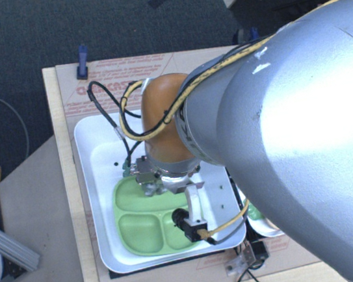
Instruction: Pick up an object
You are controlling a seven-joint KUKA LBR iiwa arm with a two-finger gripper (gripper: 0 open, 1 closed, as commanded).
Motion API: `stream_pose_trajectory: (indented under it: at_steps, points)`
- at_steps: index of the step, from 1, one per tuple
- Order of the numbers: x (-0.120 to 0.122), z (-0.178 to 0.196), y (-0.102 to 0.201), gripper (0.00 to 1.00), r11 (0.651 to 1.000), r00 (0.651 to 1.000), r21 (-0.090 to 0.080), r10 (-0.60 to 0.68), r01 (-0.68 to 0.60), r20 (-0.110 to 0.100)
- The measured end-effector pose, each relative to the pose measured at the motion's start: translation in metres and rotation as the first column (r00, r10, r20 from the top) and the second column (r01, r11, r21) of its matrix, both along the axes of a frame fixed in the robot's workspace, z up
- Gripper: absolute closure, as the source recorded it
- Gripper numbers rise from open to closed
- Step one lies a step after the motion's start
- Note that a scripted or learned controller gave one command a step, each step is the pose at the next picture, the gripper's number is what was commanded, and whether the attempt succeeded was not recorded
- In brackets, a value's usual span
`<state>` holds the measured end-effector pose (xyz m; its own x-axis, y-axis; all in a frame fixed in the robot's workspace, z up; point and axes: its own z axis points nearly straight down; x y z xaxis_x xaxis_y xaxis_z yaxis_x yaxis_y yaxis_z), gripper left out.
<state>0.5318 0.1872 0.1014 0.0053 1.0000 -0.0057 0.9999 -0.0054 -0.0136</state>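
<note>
Green divided tray [144, 230] lies in the left white bin [94, 182], toward the counter's [71, 185] near edge. The hand [163, 185] hangs directly over the tray's far part; its grip cannot be told.

A green divided tray [141, 231] lies flat in the left bin [94, 182].

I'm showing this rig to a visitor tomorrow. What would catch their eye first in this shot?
The huge grey arm sweeping in from the right, covering much of the frame, with its orange band over the left white bin. Next, the green compartment tray lying in that bin's near half, right under the wrist, and the yellow-black cables looping beside the band.
</note>
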Motion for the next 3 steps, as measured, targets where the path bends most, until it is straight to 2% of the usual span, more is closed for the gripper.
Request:
stream_pose_trajectory:
  at_steps: [1, 2, 3]
  points:
    - [-0.002, 0.25, 0.04, 1.0, 1.0, 0.999, 0.015, 0.01, -0.011, 0.032]
    - [-0.057, 0.123, 0.012, 1.0, 1.0, 1.0, 0.001, 0.002, -0.002, -0.001]
    - [-0.053, 0.14, 0.014, 1.0, 1.0, 1.0, 0.006, 0.004, -0.004, 0.014]
